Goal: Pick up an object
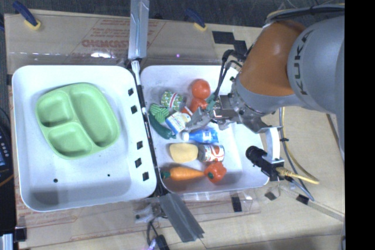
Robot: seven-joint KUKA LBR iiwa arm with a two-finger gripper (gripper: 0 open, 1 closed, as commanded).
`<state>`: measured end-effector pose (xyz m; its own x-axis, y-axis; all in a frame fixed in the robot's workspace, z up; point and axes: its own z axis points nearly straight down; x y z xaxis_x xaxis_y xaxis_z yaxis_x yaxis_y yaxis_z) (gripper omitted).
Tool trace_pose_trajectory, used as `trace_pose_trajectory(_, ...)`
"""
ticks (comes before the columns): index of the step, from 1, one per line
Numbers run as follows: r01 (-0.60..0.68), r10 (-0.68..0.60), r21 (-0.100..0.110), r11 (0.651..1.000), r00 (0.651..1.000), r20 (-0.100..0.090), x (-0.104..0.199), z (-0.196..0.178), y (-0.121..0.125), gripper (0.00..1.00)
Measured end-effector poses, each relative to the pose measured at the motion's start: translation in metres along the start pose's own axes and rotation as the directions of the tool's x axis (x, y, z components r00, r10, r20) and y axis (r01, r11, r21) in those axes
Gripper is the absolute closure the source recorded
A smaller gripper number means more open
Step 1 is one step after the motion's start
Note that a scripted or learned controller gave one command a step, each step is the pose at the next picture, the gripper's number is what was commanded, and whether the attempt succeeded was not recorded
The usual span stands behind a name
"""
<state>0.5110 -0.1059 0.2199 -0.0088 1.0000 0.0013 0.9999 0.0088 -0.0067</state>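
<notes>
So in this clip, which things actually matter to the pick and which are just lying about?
In play:
- gripper, down among the items in the right bin
- its pickable clutter: tomato, carrot, yellow piece, blue-and-white packet, can

Lying about:
- left bin
- green divided tray
- clamps

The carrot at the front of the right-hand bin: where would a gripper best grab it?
Probably mid-body, from straight above. The carrot lies flat and lengthwise along the bin's front wall, so fingers should close across its narrow width. A red pepper-like toy touches its right end, so stay left of it.
</notes>
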Motion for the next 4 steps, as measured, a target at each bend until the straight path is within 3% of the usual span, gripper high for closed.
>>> trace_pose_trajectory(1,-0.022,0.022,-0.003,1.000,1.000,0.001,-0.007,0.129,0.045,0.00)
trace_pose_trajectory(2,-0.012,0.012,-0.001,1.000,1.000,-0.001,-0.028,0.068,-0.013,0.00)
trace_pose_trajectory(3,0.000,0.000,-0.005,1.000,1.000,0.000,-0.052,0.127,0.008,0.00)
trace_pose_trajectory(4,0.057,-0.057,-0.003,0.998,0.998,-0.001,-0.044,0.128,0.007,0.00)
